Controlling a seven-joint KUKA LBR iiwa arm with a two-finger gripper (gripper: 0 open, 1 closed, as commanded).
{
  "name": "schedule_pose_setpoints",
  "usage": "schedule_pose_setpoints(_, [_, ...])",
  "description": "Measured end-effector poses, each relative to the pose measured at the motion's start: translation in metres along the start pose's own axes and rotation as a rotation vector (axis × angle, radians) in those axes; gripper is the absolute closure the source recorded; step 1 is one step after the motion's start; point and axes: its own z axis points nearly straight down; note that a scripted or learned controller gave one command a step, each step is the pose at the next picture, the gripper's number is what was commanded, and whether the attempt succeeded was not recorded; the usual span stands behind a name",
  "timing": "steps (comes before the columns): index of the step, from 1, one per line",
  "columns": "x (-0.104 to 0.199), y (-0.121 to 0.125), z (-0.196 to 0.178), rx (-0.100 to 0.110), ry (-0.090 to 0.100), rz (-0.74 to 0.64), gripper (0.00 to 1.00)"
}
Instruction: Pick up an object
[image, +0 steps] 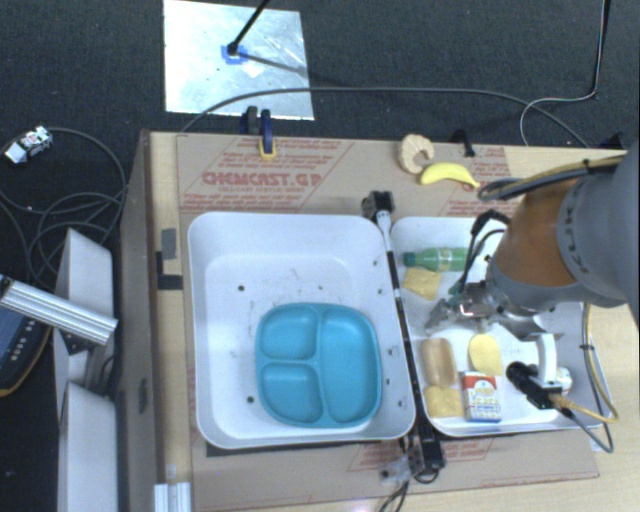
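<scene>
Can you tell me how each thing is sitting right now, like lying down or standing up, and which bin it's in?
Blue plate: flat, right way up, in the left bin.
Green bottle: lying on its side, right bin.
Bread roll: lying flat, right bin.
Small carton: lying flat, right bin.
Banana: lying on the bench, outside the bins.
Claw: low over the right bin; grip unclear.

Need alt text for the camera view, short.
Grey robot arm reaches from the right over the right white bin, which holds a green bottle, yellow pieces, a bread roll and a small carton. The left bin holds a blue divided plate. A banana lies on the bench behind.
</scene>
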Motion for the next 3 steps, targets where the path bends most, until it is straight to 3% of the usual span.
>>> schedule_pose_setpoints(1, [-0.012,0.095,0.001,0.005,0.001,0.000,0.00])
schedule_pose_setpoints(2, [-0.013,0.096,-0.011,0.002,0.000,-0.005,1.00])
schedule_pose_setpoints(3, [0.061,0.013,-0.101,-0.004,0.001,-0.004,1.00])
